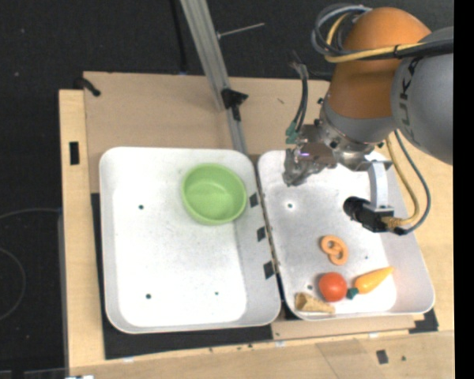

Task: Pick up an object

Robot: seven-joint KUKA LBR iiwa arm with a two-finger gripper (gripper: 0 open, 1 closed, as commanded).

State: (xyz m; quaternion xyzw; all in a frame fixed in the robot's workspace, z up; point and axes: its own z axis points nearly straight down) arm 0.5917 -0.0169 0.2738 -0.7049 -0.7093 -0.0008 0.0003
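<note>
So on the left there was a white bin with just a green bowl sitting upright in its far right part, close to the wall shared with the other bin. A grey metal post slanted in from the far side and ended just behind where the two bins meet.

The right bin had all the small stuff, bunched toward its near end: an orange pretzel-looking piece roughly mid-bin, then nearer the front edge a red tomato, with a tan wedge just left of it by the near wall, and an orange carrot lying tilted just right of the tomato, touching or almost touching it.

The gripper hung over the far left corner of that right bin, well apart from the food items, nothing visibly between its fingers. Honestly couldn't tell if it was spread wide or pinched narrow, too dark and blurry there. The arm, with its big orange band, came in from the right.
</note>
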